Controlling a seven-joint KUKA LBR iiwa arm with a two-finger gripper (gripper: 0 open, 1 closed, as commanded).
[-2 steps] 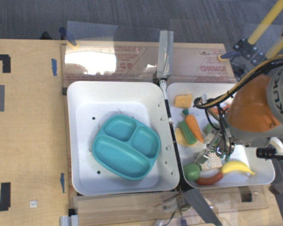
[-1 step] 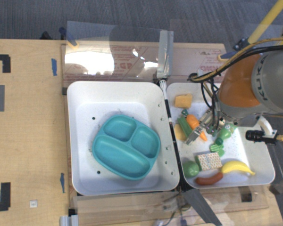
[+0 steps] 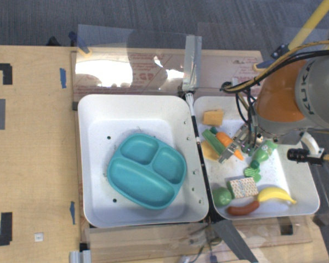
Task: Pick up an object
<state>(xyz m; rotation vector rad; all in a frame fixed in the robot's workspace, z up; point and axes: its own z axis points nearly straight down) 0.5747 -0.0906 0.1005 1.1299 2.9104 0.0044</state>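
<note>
My gripper [image 3: 234,148] hangs low over the upper middle of the right bin [image 3: 301,182], under the grey arm with its orange band [image 3: 279,95]. Its tip is right at an orange toy carrot [image 3: 226,140], which lies beside a green vegetable [image 3: 211,136]. The gripper's metal parts cover part of the carrot, and I cannot make out whether anything is held. Around them lie a tan block [image 3: 213,116], a yellow wedge [image 3: 209,152], a banana [image 3: 276,195], a speckled cracker [image 3: 244,188], a red sausage [image 3: 242,208] and a green lime [image 3: 222,196].
The left bin [image 3: 93,119] holds a teal divided plate [image 3: 148,170]. Two small green toys [image 3: 259,156] lie just right of the gripper. Black and yellow cables [image 3: 247,89] loop off the arm above the right bin. A raised rim [image 3: 197,147] divides the two bins.
</note>
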